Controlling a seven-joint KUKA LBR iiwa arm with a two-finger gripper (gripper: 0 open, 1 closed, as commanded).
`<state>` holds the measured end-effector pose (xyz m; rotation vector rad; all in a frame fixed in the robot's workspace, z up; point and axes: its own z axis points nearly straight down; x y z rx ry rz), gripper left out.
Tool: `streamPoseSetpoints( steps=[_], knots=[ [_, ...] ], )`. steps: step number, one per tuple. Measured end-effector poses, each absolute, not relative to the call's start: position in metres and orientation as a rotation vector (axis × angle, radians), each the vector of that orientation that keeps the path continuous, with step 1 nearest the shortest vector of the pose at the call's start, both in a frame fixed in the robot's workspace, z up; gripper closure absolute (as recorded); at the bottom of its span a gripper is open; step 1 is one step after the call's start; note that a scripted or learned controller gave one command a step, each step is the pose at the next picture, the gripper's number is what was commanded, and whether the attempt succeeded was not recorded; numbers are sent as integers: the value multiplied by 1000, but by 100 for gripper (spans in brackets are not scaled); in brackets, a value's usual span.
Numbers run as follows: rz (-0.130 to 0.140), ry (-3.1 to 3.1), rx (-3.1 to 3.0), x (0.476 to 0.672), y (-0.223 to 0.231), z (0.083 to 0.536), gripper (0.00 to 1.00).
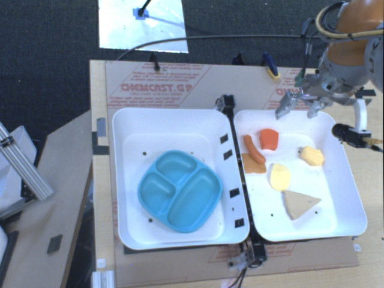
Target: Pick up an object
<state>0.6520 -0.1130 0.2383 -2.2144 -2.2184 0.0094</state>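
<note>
Gripper [298,105] observed above the far rim of the right bin [354,212], both fingers spread wide apart with nothing between them; the grey arm with its orange band [360,17] rises behind it toward the upper right corner.

Candidate objects all lie in the right bin, nearer the camera than the claw; orange-red block [269,139] sits closest, just below and slightly left of the claw, apart from it; orange sausage-shaped piece [254,149] lies further left of that, resting against a flat orange piece [254,164] near the bin's left wall; yellow lump [312,156] lies below and slightly right of the claw; pale yellow round piece [279,177] sits below the claw toward mid-bin; tan wedge [300,204] lies furthest from the claw, toward the near rim.

Left bin [129,137], well to the claw's left, contains a blue divided plate [179,189], lying flat.
</note>
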Motion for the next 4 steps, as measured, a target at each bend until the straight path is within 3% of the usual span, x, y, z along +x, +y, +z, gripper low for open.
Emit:
streamPoseSetpoints(
  steps=[1,4],
  knots=[
    [-2,-2227,-2218,654,-113,245,0],
    [1,-2223,-2220,647,-117,120,0]
  ],
)
